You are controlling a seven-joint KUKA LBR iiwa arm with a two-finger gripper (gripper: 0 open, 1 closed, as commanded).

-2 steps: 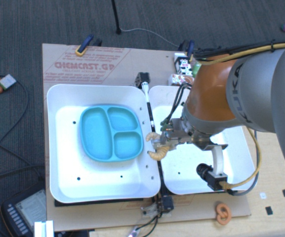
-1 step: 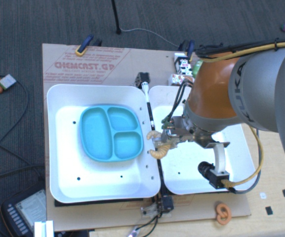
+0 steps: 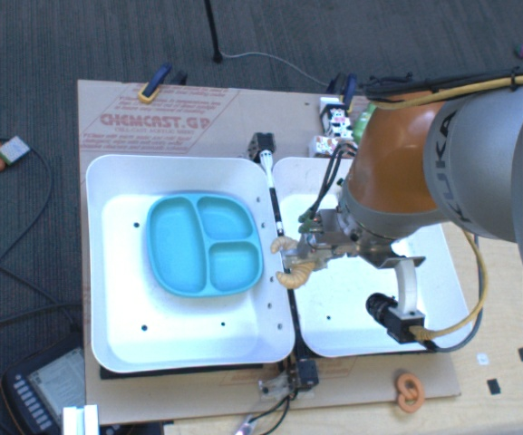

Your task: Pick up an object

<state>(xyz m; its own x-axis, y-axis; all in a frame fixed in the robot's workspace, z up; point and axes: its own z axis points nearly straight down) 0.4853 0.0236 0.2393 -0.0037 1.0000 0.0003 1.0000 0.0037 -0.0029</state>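
Tool at the bin divider

The tool (image 3: 299, 254) grasped a tan curved object (image 3: 290, 265) at the right bin's (image 3: 352, 333) left edge, probably for lifting it.

Arm over the right bin (image 3: 442, 324), seen from above.
The gripper (image 3: 299, 259) clasps a tan curled object (image 3: 290, 274); a blue divided plate (image 3: 202, 244) lies to its left.

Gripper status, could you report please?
Gripper low at right bin's left wall. Tan curved object beside it, grasp unconfirmed. Blue tray in left bin.

bench (image 3: 152, 120) w/ 2 white bins (image 3: 98, 270) (image 3: 442, 333), orange ring (image 3: 410, 391)
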